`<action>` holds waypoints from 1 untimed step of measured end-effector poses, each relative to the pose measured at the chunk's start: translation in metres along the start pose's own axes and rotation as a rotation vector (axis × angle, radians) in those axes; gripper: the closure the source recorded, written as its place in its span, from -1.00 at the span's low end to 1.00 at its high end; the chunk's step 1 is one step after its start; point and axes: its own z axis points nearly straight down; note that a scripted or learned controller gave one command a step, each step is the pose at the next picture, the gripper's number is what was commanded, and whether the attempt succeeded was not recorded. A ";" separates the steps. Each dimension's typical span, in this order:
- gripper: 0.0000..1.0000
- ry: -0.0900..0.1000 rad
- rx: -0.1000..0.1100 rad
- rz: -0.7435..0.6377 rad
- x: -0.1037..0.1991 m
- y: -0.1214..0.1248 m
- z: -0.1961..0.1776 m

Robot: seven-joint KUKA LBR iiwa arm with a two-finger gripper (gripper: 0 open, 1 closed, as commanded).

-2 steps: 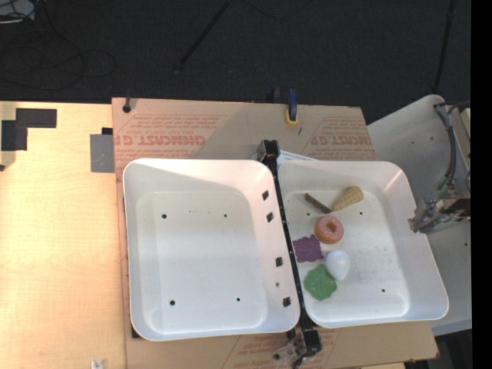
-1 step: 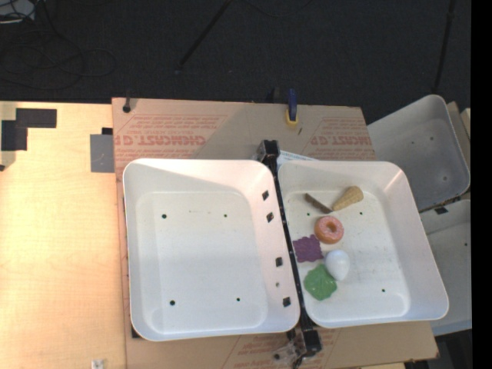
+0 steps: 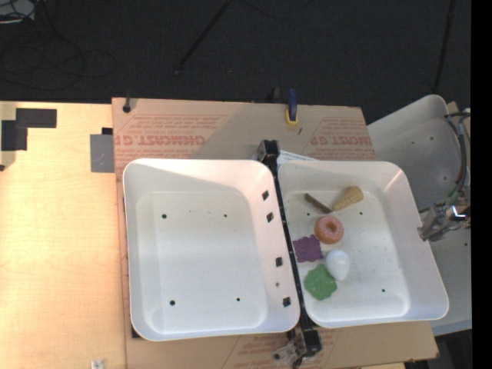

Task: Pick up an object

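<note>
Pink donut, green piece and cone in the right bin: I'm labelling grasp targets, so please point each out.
pink donut (image 3: 329, 230), camera view, on its ring beside the hole.
green piece (image 3: 320, 284), camera view, on its middle.
cone (image 3: 347, 198), camera view, on its tan body.

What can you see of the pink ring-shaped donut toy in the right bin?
The pink ring-shaped donut toy lies flat in the right white bin, near its middle left. It looks pink-orange and glossy, with a small centre hole. A purple flat piece sits just below-left, seemingly touching its edge. A white rounded object lies below it; contact cannot be told. A brown stick lies above, apart.
</note>
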 end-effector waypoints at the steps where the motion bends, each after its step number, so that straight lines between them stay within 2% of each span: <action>1: 1.00 -0.006 -0.015 0.001 -0.020 0.006 0.232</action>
